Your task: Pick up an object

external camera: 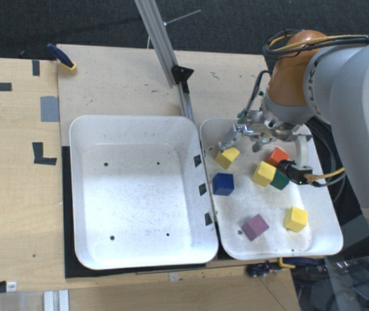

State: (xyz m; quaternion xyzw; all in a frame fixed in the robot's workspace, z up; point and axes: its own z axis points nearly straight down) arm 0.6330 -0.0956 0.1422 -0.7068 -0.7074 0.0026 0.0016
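Note:
In the right bin [320, 241] lie several small blocks. At its far left is a yellow block [228, 156], with a blue block [223, 184] below it. Near the middle, a second yellow block [265, 173], an orange block [278, 155] and a green block [280, 181] crowd together. Toward the front sit a purple block [255, 226] and a third yellow block [295, 218]. My gripper [239, 146] hangs over the bin's far end, open, its left fingertip [224, 147] just above the first yellow block. Nothing is between the fingers.
The left bin [81, 135] stands beside the right one, their rims meeting at the middle. A slanted metal rail [162, 37] runs from the top down to the bins' junction. A blue-and-yellow tool [61, 56] lies at the far left on the bench.

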